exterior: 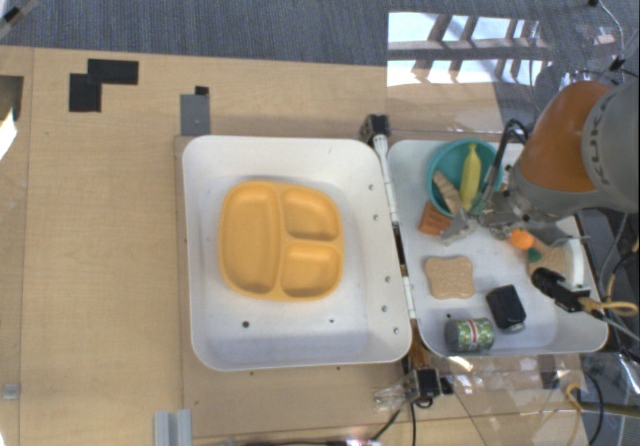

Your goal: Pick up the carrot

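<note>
Wooden bench (100,264) below me, two white bins side by side. My gripper (480,222) sits low in the right bin (575,334), beside the teal bowl (445,169); its grip I cannot tell. Carrot (521,240) lies just right of it, near the toast slice (450,278). Yellow divided plate (281,239) fills the left bin (290,349).

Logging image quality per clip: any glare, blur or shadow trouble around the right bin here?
Camera view: sharp overall; a bright patch of window light glares across the bench just above the right bin; the arm looms over that bin's top right; the carrot shows as a small orange blob beside it, edges soft.
</note>
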You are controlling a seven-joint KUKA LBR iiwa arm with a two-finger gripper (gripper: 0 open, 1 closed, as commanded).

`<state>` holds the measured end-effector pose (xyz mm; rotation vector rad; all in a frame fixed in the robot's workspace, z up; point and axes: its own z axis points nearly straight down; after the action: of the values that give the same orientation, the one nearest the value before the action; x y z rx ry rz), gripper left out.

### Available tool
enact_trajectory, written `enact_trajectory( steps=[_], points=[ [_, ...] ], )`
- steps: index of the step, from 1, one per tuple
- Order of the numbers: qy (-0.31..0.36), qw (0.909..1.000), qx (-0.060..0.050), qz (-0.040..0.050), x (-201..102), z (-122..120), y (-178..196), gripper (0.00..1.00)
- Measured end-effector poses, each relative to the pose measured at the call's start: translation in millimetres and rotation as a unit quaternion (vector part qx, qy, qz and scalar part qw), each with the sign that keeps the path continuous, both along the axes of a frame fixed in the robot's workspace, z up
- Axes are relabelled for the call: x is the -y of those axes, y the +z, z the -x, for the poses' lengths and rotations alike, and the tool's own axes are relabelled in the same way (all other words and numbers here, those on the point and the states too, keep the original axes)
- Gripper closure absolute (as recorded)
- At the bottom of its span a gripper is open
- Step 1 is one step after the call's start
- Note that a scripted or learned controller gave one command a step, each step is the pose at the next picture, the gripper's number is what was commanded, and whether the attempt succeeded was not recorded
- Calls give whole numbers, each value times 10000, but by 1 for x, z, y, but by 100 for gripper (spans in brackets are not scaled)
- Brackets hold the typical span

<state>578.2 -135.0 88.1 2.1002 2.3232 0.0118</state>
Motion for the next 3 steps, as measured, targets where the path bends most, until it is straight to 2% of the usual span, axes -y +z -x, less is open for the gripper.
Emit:
enact_trajectory(
  steps=[1,2,3],
  points=[
    [1013,9947,-145,-60,56,-64,-3,0],
    [1682,9858,12,0,65,-21,3,0],
    [-868,9962,-17,-116,57,32,0,0]
  ],
)
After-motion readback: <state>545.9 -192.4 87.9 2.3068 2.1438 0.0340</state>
